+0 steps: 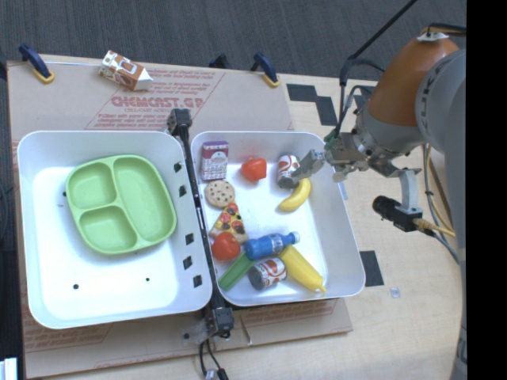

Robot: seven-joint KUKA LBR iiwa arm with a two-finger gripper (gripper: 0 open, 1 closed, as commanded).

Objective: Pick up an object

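The right bin holds several toy foods. A small red and white can lies near its far right side, with a banana just below it and a red pepper to its left. My gripper hangs low over the bin's right edge, right beside the can and above the banana's upper end. From this height its tips are too small and blurred to read. Nothing is seen lifted off the bin floor.
Also in the right bin: a red carton, cookie, pizza slice, tomato, blue bottle, second can, yellow bottle. The left bin holds a green divided plate.
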